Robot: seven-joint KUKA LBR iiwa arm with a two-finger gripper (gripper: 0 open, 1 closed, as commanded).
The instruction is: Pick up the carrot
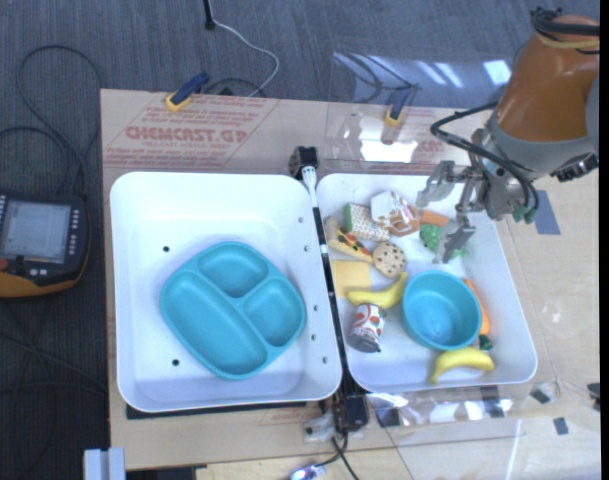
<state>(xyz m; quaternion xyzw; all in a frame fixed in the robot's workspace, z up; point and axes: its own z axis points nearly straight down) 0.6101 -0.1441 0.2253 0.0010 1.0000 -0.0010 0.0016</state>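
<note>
The carrot [435, 218] is a small orange piece with a green end, lying near the back of the right bin [519, 313]. My gripper [452, 211] hangs just right of it with its fingers open. One finger [441, 182] stands behind the carrot and the other [460, 236] in front and to the right. Nothing is held between them. Whether a finger touches the carrot is unclear.
The right bin also holds a blue bowl [441, 310], two bananas [378, 294] [460, 363], a round cookie [388, 259], a small can [367, 323], other toy foods and an orange strip [475, 306] beside the bowl. A blue divided plate [233, 309] lies in the left bin [144, 208].
</note>
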